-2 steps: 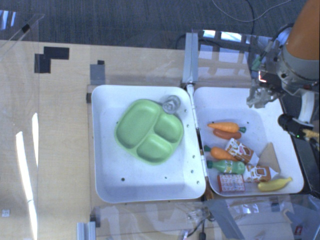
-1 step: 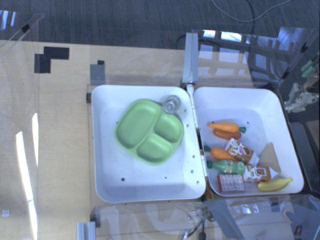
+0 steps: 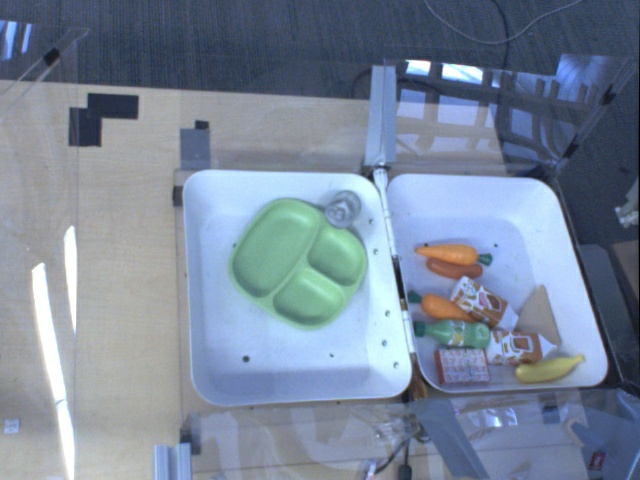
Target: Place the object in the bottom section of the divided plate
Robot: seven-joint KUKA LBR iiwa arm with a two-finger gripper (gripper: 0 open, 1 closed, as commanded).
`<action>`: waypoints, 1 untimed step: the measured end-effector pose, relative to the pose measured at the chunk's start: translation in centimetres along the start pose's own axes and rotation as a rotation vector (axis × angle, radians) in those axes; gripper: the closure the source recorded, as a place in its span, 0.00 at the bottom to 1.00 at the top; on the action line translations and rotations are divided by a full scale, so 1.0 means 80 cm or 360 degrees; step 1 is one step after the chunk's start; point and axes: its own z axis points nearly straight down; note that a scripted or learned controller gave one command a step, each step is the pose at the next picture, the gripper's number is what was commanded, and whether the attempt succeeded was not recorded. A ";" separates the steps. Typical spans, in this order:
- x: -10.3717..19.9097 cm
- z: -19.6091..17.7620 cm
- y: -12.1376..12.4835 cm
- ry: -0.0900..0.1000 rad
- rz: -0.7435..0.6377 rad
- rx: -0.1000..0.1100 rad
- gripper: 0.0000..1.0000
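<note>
The hand's state cannot be told. The plate (image 3: 298, 261) lies in the left bin (image 3: 215, 368). Candidate objects crowd the right bin (image 3: 545, 208): carrots (image 3: 452, 254), cartons (image 3: 478, 302), banana (image 3: 548, 369). Risk: touching items cause a double or missed pick.

a lab: wooden bench (image 3: 120, 268), two white bins (image 3: 290, 368), clear guard panels (image 3: 40, 168), loose cable (image 3: 500, 18) on carpet.
</note>
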 end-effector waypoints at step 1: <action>-0.045 -0.001 -0.004 -0.0003 -0.0486 -0.0003 1.00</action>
